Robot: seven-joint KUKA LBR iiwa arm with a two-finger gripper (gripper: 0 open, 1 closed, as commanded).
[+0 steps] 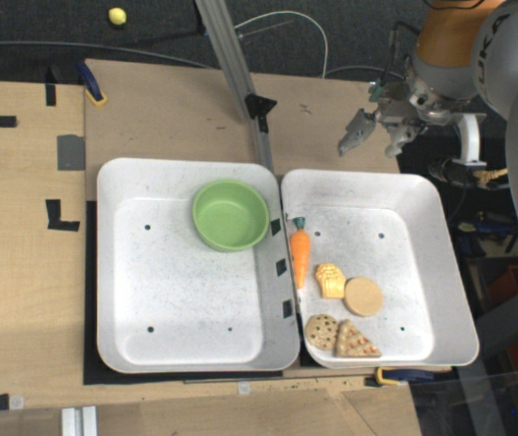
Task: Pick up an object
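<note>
Two shallow white plastic bins sit side by side on the wooden desk (23, 243). Above the right bin's (413, 243) far edge hangs the grey hand (373, 134), holding nothing; I cannot tell how far it is spread. Well below it lie an orange toy carrot (300, 256), a yellow waffle-like piece (330, 281), a round tan biscuit (363, 296), a speckled cookie (322, 331) and a pizza slice (356, 341). Down-left of the hand, the left bin (150, 289) holds a round green plastic bowl (230, 214).

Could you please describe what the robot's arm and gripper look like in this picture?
The arm is grey with a broad orange band above the wrist. The wrist is pale metal with small dark fittings and thin cables, and the gripper is two slim grey fingers.
</note>
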